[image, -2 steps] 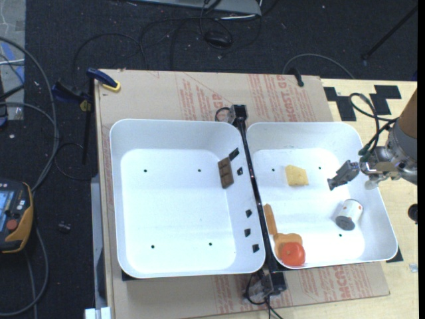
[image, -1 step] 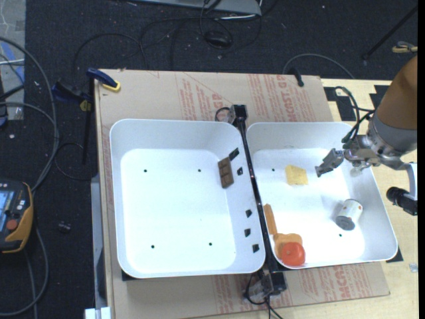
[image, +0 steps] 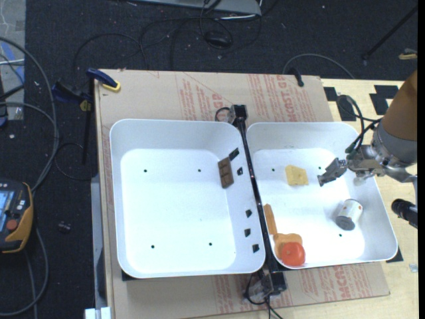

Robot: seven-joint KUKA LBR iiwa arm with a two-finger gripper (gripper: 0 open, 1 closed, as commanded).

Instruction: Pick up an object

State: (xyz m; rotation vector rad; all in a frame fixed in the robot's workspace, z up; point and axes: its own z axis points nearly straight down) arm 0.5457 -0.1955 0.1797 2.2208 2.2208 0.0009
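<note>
The grey arm's pincer (image: 330, 172) hangs over the right shallow white bin (image: 375, 244), just right of a pale yellow spongy chunk (image: 296, 175); nothing sits between its dark fingers, and whether they are apart or together I cannot tell. A small white and grey cylinder (image: 347, 214) lies below it, and an orange-handled tool with a red ball (image: 290, 252) rests in the bin's lower left corner. A brown rectangular block (image: 226, 173) leans on the left white bin's (image: 133, 135) right wall.
</note>
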